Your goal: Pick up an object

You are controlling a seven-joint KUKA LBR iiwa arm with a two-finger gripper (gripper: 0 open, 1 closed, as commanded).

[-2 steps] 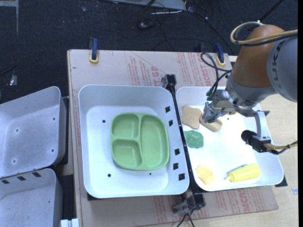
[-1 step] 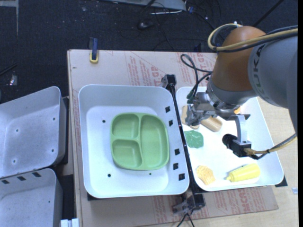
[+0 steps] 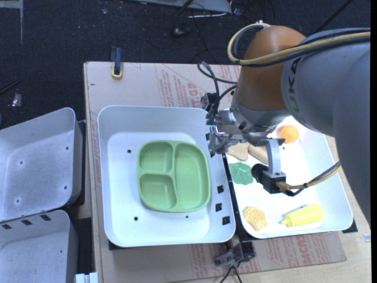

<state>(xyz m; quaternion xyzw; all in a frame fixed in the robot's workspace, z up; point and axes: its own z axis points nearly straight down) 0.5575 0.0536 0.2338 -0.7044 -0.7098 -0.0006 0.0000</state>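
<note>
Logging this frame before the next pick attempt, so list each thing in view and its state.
green tray: flat in left bin.
green piece: lying in right bin.
corn cob: on its side.
orange ball: resting, untouched.
yellow ridged piece: lying flat.

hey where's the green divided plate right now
The green divided plate lies in the middle of the left bin in the camera view, left of the gripper and apart from the food pieces in the right bin.
</note>
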